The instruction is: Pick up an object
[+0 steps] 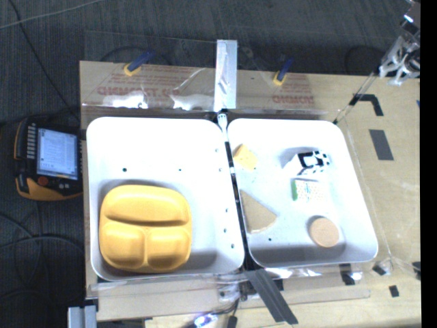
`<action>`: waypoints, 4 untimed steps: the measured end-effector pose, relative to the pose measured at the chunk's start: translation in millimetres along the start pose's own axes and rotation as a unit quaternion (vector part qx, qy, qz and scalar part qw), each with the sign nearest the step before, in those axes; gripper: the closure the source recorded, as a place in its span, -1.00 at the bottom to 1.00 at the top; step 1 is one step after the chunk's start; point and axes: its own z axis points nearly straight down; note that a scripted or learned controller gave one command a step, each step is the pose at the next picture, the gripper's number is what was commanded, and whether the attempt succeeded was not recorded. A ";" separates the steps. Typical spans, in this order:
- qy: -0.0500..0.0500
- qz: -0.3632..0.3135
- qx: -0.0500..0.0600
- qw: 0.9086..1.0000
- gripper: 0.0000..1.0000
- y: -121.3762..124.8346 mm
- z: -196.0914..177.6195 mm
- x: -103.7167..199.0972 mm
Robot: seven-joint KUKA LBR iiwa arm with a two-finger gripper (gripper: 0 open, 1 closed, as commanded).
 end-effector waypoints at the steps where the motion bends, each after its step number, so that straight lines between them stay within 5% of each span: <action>1: 0.000 0.137 0.003 0.991 1.00 -49.6 278.9 -11.1; 2: -0.001 0.255 0.001 0.967 1.00 -34.3 189.0 1.6; 3: 0.000 0.222 0.000 0.975 1.00 15.7 58.5 -3.9; 4: -0.001 0.270 0.003 0.963 1.00 -55.2 193.1 -23.1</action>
